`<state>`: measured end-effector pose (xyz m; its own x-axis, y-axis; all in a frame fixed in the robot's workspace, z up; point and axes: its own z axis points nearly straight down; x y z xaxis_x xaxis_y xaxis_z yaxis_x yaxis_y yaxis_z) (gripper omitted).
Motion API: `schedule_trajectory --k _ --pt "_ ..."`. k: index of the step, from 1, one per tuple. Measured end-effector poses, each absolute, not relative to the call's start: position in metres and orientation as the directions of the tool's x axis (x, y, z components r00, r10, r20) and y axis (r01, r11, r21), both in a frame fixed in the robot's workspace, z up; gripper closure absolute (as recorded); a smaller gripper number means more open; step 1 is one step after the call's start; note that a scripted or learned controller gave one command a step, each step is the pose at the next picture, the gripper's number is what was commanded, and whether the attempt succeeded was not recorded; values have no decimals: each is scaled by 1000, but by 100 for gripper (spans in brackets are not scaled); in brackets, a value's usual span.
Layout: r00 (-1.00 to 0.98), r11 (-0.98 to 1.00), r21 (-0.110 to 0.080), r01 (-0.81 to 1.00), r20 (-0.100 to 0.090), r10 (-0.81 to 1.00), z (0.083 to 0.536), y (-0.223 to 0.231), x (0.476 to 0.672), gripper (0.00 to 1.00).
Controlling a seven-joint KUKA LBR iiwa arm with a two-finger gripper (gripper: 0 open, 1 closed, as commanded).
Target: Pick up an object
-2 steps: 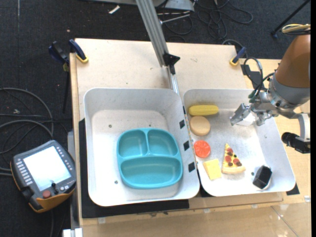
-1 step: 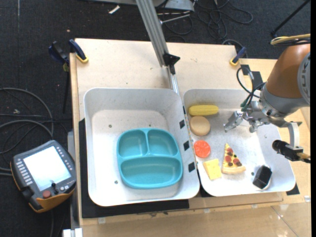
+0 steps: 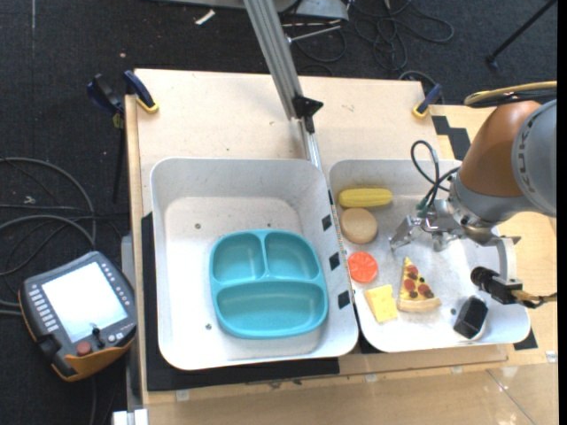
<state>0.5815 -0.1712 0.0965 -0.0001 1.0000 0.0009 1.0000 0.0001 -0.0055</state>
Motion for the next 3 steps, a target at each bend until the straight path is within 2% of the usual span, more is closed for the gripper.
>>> schedule_trajectory --k 1,3 --pt "0 0 1 1000 -1 1000 110 -172 583 100" --pt "-3 3 6 1000 -2 1000 208 -162 591 100"
